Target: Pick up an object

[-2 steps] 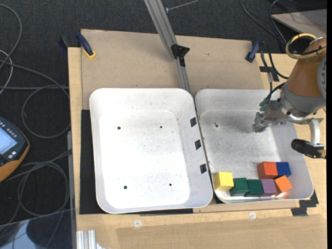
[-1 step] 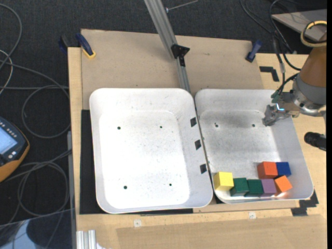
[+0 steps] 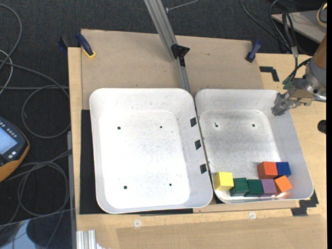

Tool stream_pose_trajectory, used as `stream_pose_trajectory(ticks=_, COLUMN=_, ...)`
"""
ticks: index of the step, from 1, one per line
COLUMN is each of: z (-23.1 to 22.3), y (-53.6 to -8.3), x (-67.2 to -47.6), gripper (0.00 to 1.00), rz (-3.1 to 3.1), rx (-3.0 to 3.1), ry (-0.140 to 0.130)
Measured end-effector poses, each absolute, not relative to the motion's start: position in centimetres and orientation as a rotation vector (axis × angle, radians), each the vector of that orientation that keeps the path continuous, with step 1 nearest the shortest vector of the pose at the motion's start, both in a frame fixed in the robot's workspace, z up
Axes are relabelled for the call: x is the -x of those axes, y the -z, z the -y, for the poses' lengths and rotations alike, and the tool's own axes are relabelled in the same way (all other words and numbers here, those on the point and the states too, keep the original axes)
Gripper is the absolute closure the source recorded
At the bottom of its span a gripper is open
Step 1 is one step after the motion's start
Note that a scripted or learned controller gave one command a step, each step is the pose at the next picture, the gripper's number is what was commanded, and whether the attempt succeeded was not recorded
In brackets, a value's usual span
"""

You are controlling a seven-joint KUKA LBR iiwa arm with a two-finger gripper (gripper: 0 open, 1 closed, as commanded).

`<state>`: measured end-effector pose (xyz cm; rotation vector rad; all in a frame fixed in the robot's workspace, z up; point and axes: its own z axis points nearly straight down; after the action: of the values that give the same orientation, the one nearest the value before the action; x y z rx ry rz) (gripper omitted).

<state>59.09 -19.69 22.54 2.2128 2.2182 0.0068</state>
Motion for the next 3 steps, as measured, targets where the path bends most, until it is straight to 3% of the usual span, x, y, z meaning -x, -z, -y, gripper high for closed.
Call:
stream_pose_trajectory(ticks=1, z=19.7, y=-23.1, x=-59.2, gripper=1.0, rz=-2.221, rx=-2.217, ry=-0.003)
stream_pose_trajectory(ticks=3, z=8.2, y=-22.8, x=-56.1, gripper=1.0, rz=-2.232, rx=-2.218, ry=-0.001)
